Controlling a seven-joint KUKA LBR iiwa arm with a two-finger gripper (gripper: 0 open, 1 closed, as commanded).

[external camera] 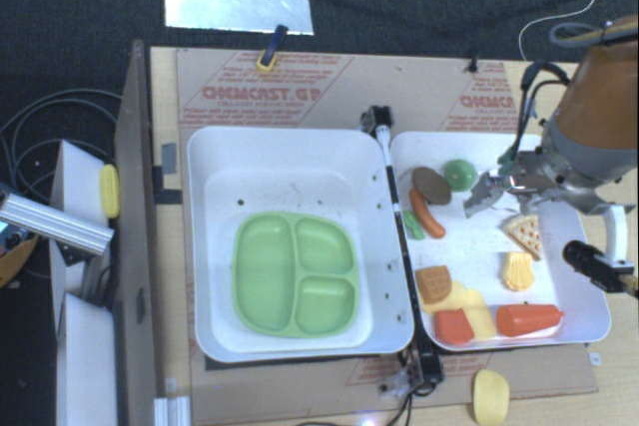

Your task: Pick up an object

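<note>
Two shallow white bins sit side by side on the bench. The left bin [215, 214] holds one item: a light green divided tray [296, 272] with three compartments, lying flat slightly toward the near side.

The right bin [589, 319] holds the toy food items. At the far left of this bin lies a brown oval piece [431, 185], with a green ball [459, 174] just beside it on the right. An orange-red sausage [427, 213] lies on a slant near the dividing wall, and a thin green strip [410, 220] lies beside it against that wall. Toward the near side sit a tan waffle-like piece [433, 283], a pale yellow piece [473, 307] partly under a red block [454, 326], and a red-orange carrot-like piece [528, 318] near the bin's near rim. A yellow corn piece [516, 270] and a triangular pizza-slice piece [525, 234] lie in the right middle.

The gripper [487, 196] hangs over the middle of the right bin, right of the green ball and the brown oval piece. Its fingers stand apart with nothing between them.

Outside the bins, a yellow object [490, 396] rests on the bench near the right bin's near edge.
</note>
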